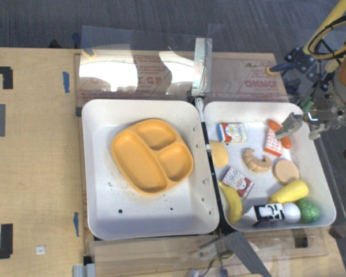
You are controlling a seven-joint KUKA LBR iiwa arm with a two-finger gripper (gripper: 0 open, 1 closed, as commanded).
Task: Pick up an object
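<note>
The gripper point(300, 126) hangs over the upper right edge of the right bin point(326, 180), its two grey fingers spread apart with nothing between them, which suits an approach and not a lift. One finger point(287, 125) points down toward the red-and-white carton point(273, 144), which lies just beside an orange carrot piece point(279, 133); these are the nearest candidates for a pick, and their closeness could make a clean pinch awkward. A little further in lie a tan croissant point(257, 160) and a round tan biscuit point(286, 171), near each other but apart. Toward the bin's top left sits a small blue-and-white milk carton point(232, 133), flat on its side. Along the divider, a pale yellow disc point(218, 154) rests against the wall, with a red-and-white packet point(237, 180) and a banana point(232, 201) below it. The lower right corner is crowded: a yellow corn-like piece point(290, 191), a black-and-white bottle point(275, 212) and a green ball point(309, 210) lie close together, likely having slid there. The left bin point(98, 212) holds a yellow divided plate point(151, 154), upright and near its middle, well apart from the gripper, so it seems a less likely target from this pose.
</note>
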